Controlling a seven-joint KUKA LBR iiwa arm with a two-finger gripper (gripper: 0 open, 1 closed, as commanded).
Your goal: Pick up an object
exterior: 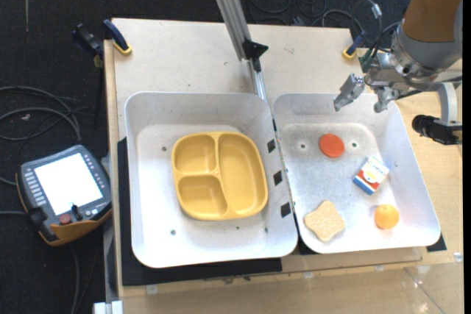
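Nearest in the right bin (412,158) lies a bread slice (324,221), likely soft; beyond it the red disc (332,145), probably stiff and light, best pinched across its rim. My gripper (365,94) hovers spread above the far edge.

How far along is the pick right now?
Nothing looks picked yet. The gripper hangs open above the right bin's far edge, with nothing between its fingers. The red disc, small carton, orange ball and toast slice all lie in that bin. Descent, grasp and lift remain.
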